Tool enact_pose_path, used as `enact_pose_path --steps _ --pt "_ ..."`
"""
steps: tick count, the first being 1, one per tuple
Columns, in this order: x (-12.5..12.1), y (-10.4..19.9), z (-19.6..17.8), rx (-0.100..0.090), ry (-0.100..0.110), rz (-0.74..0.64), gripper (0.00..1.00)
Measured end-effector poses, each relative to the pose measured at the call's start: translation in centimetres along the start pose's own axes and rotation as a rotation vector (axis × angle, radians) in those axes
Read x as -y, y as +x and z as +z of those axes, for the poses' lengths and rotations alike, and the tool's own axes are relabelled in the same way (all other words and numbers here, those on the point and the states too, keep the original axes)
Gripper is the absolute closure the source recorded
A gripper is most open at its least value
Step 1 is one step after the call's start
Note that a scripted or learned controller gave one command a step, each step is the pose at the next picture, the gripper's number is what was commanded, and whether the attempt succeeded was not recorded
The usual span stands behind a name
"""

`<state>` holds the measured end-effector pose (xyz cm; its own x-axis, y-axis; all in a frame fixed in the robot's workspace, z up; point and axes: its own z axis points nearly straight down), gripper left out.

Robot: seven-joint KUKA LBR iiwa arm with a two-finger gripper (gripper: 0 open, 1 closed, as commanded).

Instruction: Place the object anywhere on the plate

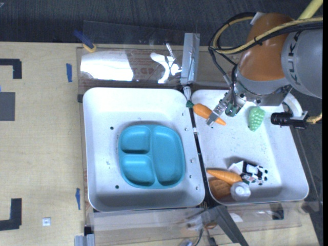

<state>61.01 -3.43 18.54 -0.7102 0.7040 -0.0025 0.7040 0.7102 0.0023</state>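
A blue plate [151,155] with three compartments lies in the left bin [97,137]. A small orange carrot [203,111] with a green top hangs at the upper left corner of the right bin [287,158], its green end reaching the rim between the bins. My gripper [217,115] comes down from the right and is shut on the carrot's thin end. A grey finger crosses the carrot, and orange shows on both sides of it. The plate is down and to the left of the carrot.
In the right bin, a green knobbly object [255,118] lies just right of the gripper. At the near edge lie a larger orange carrot-like toy [223,176], a black and white toy [253,172] and a white piece [240,191]. Cables loop above the arm.
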Motion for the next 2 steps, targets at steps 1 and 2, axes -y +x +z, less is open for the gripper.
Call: enact_pose_path --steps 1,2 --pt "-1.09 10.54 0.08 -0.005 0.002 0.182 1.0" --pt "-0.92 10.34 0.07 -0.003 0.003 0.186 0.0"
